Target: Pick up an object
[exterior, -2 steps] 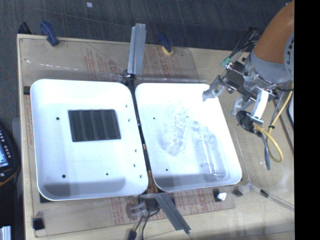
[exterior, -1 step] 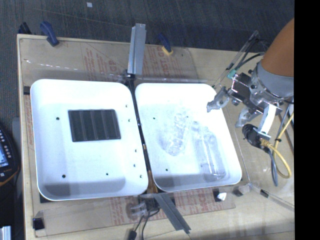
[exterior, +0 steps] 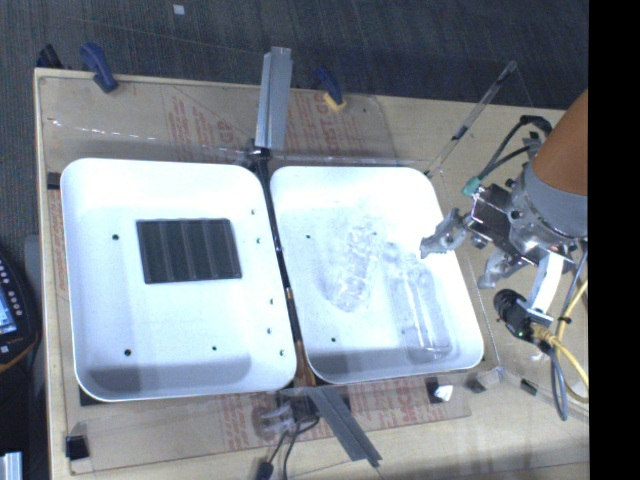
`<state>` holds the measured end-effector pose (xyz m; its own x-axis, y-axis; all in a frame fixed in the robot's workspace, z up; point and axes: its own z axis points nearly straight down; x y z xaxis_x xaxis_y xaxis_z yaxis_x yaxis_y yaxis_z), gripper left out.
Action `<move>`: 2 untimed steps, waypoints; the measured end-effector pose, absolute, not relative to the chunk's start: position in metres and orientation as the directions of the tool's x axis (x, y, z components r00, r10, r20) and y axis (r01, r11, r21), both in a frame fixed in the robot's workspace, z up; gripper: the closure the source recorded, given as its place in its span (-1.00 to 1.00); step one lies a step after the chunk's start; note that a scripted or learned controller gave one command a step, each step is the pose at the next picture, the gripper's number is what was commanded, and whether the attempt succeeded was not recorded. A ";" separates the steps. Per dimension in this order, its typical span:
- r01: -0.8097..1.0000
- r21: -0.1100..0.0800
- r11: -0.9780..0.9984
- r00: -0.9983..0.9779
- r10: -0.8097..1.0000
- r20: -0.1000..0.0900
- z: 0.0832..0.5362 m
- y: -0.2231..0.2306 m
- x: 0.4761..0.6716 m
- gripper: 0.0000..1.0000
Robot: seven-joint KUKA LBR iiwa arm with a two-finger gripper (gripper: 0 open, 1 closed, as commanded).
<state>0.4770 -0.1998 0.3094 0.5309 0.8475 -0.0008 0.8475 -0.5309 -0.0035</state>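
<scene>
Two clear plastic bottles lie in the right bin (exterior: 300, 348), and they are hard to make out against the white floor. One bottle (exterior: 354, 266) sits near the middle of that bin, tilted a little. The other bottle (exterior: 420, 308) lies closer to the right wall, running toward the near right corner. They are close to each other, though I cannot tell whether they touch.

Over at the right edge of the bench (exterior: 140, 103), the arm (exterior: 562, 163) hangs with its gripper (exterior: 440, 238) just at the right bin's outer rim, beside the bottles and not on them. Whether its jaws are spread or pressed together I cannot tell from here; nothing shows between them.

Next door, the left bin (exterior: 90, 298) holds a dark grey ribbed panel (exterior: 188, 250) lying flat near its centre. A grey metal bar (exterior: 272, 98) stands up at the far side where the two bins meet, and two blue clamps (exterior: 98, 66) grip the bench's far edge.
</scene>
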 end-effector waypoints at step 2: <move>0.984 -0.001 -0.180 0.180 0.984 -0.001 0.271 -0.194 0.485 -1.00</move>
